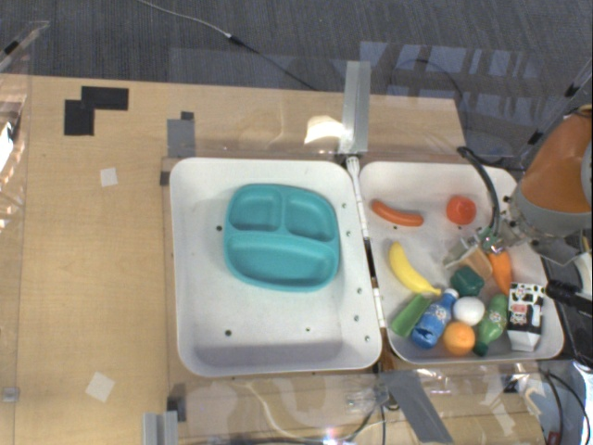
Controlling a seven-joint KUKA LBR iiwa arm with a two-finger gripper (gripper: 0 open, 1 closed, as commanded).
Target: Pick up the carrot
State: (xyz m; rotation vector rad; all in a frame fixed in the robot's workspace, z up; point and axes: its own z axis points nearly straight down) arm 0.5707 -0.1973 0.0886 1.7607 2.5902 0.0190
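Note:
The carrot (501,272), a short orange piece, lies in the right bin (435,179) near its right wall, between a dark green block (466,282) and a milk carton (524,315). My gripper (485,243) hangs low over the bin just up and left of the carrot's upper end, very close to it or touching it. The grey arm with its orange band (559,167) comes in from the right edge and hides part of the bin's far right corner.
The right bin also holds a sausage (397,214), a red tomato (460,209), a banana (410,269), a green cucumber (408,313), a blue bottle (434,322), a white egg (469,310), an orange (459,338) and a green bottle (491,323). A teal divided plate (281,236) sits in the left bin (199,276).

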